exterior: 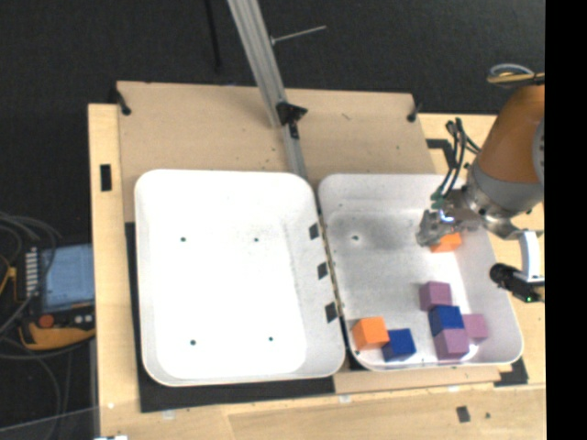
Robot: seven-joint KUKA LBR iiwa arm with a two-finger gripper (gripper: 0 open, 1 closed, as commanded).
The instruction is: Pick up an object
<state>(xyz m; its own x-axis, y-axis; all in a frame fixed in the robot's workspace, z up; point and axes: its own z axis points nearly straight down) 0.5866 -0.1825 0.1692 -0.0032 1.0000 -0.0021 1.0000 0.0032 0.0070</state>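
my gripper (438,234) sits at 1 orange block (448,242), jaw state unclear; nearby 1 orange block (371,332), 2 blue blocks (400,344), 3 purple blocks (436,294).

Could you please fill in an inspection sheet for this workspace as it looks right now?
Surface: wooden bench bearing a left bin and a right bin, both white, side by side.
Job's things: in the right bin, an orange block, two blue blocks and three purple blocks; a second orange piece by the claw.
Clutter: nothing seen.
Grippers: claw low over the right bin's far side, at the orange piece; grip unclear.
Cables: dark cables along the arm; loose cables left of the bench.
Surroundings: dark floor, metal pole, handheld controller.
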